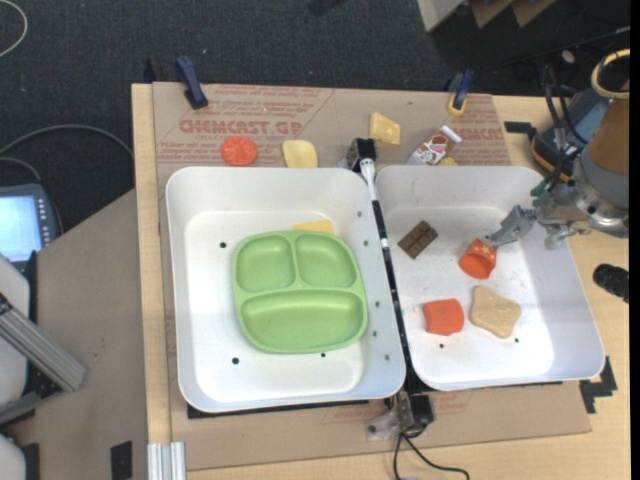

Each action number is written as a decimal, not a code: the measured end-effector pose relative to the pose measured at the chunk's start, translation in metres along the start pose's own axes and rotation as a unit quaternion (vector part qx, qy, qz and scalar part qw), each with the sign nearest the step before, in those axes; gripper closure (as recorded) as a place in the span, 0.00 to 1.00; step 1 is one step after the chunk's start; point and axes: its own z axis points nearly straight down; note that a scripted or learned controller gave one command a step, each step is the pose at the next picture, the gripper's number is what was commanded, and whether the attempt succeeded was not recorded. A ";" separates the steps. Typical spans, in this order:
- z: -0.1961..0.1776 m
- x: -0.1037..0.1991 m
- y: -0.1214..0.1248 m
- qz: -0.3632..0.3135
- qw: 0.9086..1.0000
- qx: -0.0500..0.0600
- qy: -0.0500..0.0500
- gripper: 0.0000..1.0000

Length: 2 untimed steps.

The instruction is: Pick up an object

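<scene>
A single fixed camera looks down at a slant from above on the desk point(300, 108), far enough off to take in both white bins point(200, 368); its near edge seems to be the picture's bottom.

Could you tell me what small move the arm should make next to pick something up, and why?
Probably a short move further left and down. The gripper sits just right of and above the small red cup in the right bin, the nearest object. The chocolate piece, red block and tan bread piece lie farther off.
</scene>
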 end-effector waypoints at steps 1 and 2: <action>0.042 0.055 0.013 -0.005 1.000 -0.004 0.001 0.00; 0.089 0.036 -0.012 -0.002 1.000 -0.004 -0.001 0.00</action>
